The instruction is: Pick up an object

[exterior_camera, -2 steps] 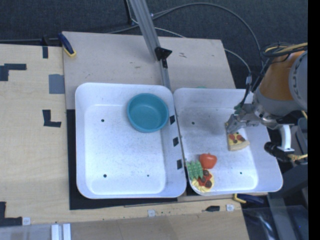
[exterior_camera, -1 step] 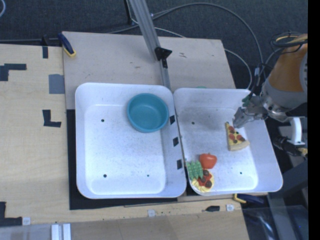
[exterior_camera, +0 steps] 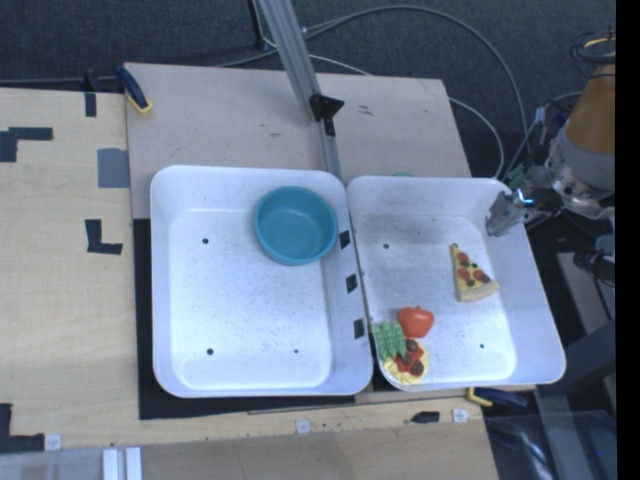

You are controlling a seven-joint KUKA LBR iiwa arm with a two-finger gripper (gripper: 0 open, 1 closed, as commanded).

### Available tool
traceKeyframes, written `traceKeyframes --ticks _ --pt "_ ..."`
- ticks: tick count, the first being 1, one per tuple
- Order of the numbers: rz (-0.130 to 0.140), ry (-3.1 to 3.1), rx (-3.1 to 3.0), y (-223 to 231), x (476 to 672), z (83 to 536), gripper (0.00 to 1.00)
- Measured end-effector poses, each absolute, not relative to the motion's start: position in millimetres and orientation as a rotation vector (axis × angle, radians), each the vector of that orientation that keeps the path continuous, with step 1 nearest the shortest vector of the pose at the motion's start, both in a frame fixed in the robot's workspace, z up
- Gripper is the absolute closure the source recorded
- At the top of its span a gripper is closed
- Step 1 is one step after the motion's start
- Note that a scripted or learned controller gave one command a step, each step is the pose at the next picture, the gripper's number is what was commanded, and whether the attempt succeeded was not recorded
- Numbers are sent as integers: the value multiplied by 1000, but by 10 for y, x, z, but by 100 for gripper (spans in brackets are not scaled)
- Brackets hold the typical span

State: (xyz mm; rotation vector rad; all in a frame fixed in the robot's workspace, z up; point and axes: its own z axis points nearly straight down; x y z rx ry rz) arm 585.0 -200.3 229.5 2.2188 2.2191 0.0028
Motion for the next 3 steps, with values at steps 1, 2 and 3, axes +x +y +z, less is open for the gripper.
traceKeyframes --ticks 1,2,3 --pt "2 2220 2219 -1995 5883 2715 100" --pt "-1 2227 2218 -1466 5801 2560 100" --pt "0 2226 2218 -1008 5740 2548 100"
